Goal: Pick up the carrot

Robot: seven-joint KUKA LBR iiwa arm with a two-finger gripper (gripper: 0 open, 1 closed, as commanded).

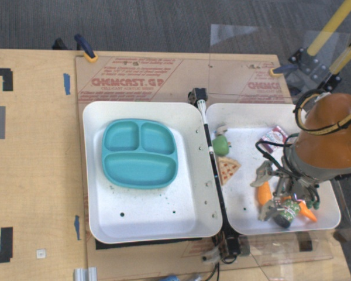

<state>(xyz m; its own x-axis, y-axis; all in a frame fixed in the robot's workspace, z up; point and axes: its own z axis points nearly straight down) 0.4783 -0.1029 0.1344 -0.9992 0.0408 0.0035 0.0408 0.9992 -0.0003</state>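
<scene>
The carrot [263,194], a short orange piece, lies in the right bin [245,218] near its front. My gripper [273,193] hangs low over that spot, right against the carrot's right side, and its metal parts and cables hide part of the carrot. A second orange piece [308,212] shows just right of the gripper, near the bin's front right corner. Whether the carrot is held cannot be made out from this angle.
The right bin also holds a green toy [221,145], a pizza slice [227,170], a red-and-white packet [276,136] and a small dark can-like item [286,214]. A teal divided plate [140,153] sits in the left bin [146,224]. The arm's orange band [330,127] overhangs the right edge.
</scene>
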